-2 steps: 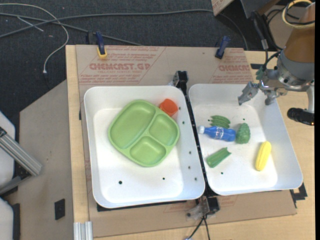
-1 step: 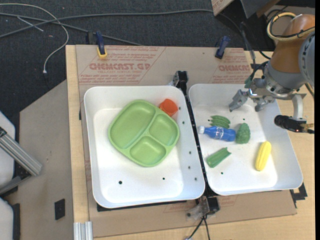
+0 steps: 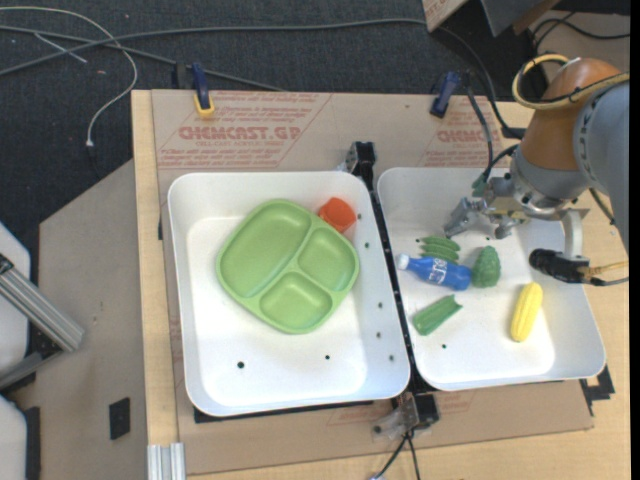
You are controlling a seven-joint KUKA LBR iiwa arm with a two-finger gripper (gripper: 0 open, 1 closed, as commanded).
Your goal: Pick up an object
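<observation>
Two white bins were seen side by side on the surface (image 3: 160,268), which was covered by brown cardboard sheeting. The left bin (image 3: 200,368) held a green divided plate (image 3: 288,264), tilted slightly, with three compartments visible. A small orange object (image 3: 338,212) was seen just beside the plate's far right edge, touching or nearly touching it.

The right bin (image 3: 570,358) held several small things. A blue bottle (image 3: 436,272) was laid on its side near the bin's left wall, white cap end pointed left. A green leafy piece (image 3: 438,247) was seen just beyond it, on the far side. A green broccoli-like piece (image 3: 486,267) was placed just right of the bottle, touching or nearly so. A green pod-shaped piece (image 3: 436,314) was laid nearer, below the bottle. A yellow corn cob (image 3: 525,311) was seen apart from the rest, toward the right near part of the bin.

The arm (image 3: 575,133) was reached in from the right, over the far part of the right bin. The tool (image 3: 478,214) was seen low at the far side of the bin, just beyond the leafy piece. Nothing was seen between its fingers; whether it was open or closed could not be told.

Blue clamps (image 3: 203,93) were seen at the far edge of the cardboard.
</observation>
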